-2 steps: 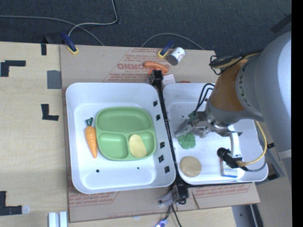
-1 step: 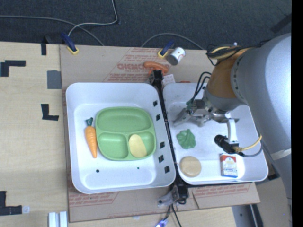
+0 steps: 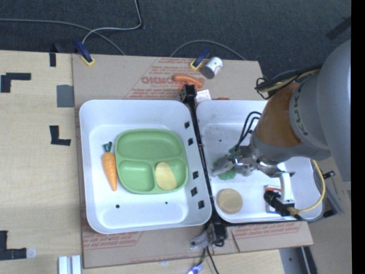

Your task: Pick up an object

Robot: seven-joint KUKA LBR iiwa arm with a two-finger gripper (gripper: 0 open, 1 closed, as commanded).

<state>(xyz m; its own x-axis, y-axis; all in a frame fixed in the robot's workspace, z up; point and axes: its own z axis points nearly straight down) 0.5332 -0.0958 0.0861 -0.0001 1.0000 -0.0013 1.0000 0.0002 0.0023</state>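
While the grey arm with its orange band [image 3: 279, 119] reaches in from the right, its two-finger gripper [image 3: 231, 163] sits low inside the right-hand shallow white bin [image 3: 228, 113], close to the black divider [image 3: 197, 147] where the two bins meet. Whether the fingers are apart or together cannot be told, since the wrist covers most of them. A small green object [image 3: 224, 169] lies right at the gripper's tip, partly hidden, and it is unclear whether it is being touched or held. Just nearer the camera from the divider's lower end rests a round tan disc [image 3: 230, 200], flat on the bin floor and apart from the gripper.

On the other side of the divider, the left-hand shallow white bin [image 3: 97, 116] holds a green plastic plate with three compartments [image 3: 151, 144]. A pale yellow oval piece [image 3: 166, 176] lies in the plate's compartment closest to the divider. An orange toy carrot with a green top [image 3: 109, 169] lies on the bin floor just beside the plate's far edge, away from the divider.
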